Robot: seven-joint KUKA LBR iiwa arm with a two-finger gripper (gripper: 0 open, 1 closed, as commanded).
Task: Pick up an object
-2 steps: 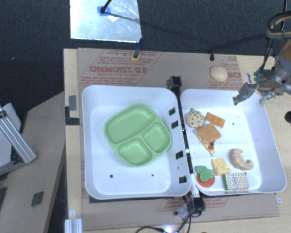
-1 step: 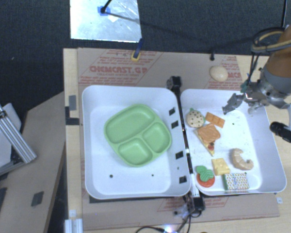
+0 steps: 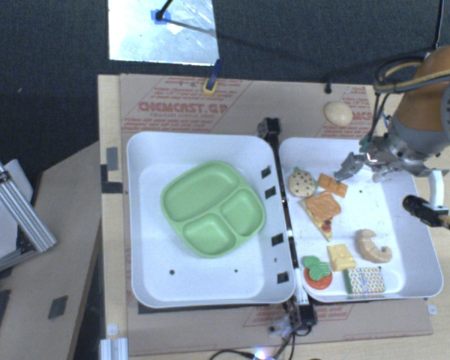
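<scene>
A robotics lab: grey arm [image 3: 427, 111], two white bins [image 3: 210, 145] on a cardboard-covered bench [image 3: 180, 100], toy food [image 3: 324, 207].

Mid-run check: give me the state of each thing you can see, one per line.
Gripper: low over right bin, beside cracker.
Green divided plate: flat in left bin.
Cookie: lying flat.
Pizza slice: flat.
Croissant: resting untouched.

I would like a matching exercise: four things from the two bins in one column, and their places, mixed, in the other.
Things:
1. green divided plate
2. cookie
3. croissant
4. tomato toy

Places:
A. right bin, front left corner
B. left bin, middle
C. right bin, near the right side
D. right bin, far left part

Pairs: 1-B, 2-D, 3-C, 4-A
</scene>
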